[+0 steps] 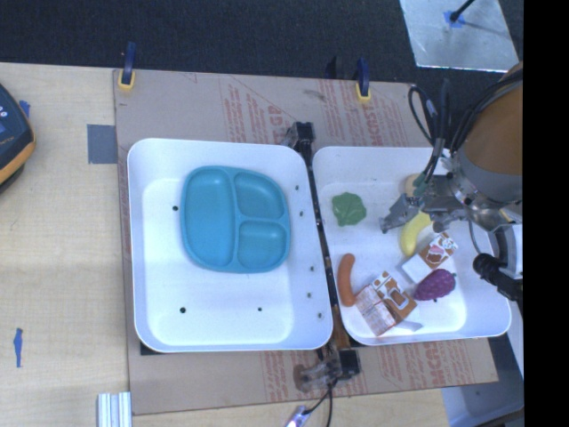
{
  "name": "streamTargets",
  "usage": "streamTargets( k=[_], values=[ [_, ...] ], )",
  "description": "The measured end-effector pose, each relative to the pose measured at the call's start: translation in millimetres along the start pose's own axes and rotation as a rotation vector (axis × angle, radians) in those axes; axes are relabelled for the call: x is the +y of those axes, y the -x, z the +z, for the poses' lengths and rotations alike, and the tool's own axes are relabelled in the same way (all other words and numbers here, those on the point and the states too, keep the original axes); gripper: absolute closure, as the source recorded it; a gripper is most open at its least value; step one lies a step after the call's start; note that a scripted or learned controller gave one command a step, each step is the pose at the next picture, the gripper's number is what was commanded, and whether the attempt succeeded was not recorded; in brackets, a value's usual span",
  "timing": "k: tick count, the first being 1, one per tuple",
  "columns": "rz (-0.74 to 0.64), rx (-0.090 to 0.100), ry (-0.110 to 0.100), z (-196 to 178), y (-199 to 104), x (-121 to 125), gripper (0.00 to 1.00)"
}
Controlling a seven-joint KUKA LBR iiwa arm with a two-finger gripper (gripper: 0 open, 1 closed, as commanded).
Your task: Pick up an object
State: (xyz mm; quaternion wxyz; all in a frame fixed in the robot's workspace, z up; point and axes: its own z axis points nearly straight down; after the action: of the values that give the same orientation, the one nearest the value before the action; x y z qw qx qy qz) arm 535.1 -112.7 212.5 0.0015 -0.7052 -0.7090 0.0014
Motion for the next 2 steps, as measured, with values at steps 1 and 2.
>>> streamTargets(
  k=[1, 2],
  values=[
    [0.002, -0.002, -0.002, 121.9, 83.2, 38.6, 0.0],
    [-0.002, -0.004, 0.0, 110.4, 84.0, 39.7, 1.0]
  ],
)
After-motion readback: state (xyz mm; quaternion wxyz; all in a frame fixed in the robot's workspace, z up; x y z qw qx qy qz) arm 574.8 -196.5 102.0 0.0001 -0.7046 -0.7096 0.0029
